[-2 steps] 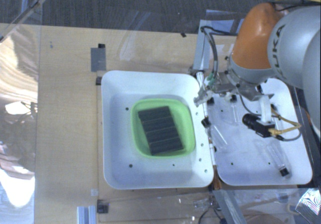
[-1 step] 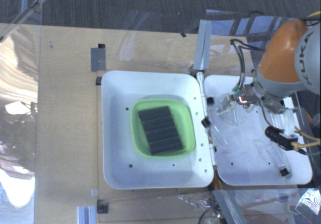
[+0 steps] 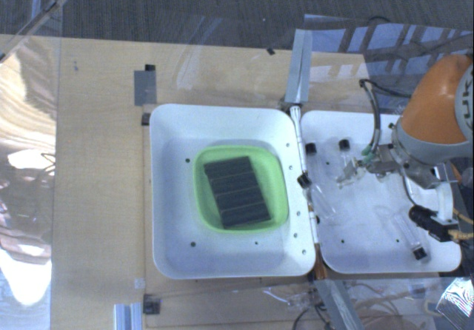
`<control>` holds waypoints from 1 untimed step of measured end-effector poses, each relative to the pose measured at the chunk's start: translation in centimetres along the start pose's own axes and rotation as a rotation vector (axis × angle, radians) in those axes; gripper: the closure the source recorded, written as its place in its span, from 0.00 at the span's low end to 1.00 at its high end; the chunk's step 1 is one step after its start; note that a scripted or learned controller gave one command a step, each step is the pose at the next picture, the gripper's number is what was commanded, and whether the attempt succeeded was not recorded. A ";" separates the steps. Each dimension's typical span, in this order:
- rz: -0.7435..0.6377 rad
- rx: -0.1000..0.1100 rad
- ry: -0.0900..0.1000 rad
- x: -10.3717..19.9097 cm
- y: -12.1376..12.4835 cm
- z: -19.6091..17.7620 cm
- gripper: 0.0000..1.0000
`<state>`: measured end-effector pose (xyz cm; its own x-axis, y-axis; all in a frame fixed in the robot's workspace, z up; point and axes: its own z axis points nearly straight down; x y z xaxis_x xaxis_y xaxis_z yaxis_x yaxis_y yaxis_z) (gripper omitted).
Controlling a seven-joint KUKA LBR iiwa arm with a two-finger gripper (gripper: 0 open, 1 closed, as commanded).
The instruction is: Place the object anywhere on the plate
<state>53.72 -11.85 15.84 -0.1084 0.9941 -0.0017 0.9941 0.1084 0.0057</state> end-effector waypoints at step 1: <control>0.030 -0.001 0.000 -0.8 -1.8 -4.5 0.00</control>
<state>52.04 -12.88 20.36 -0.0786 0.9969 -0.0019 0.9969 0.0786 0.0071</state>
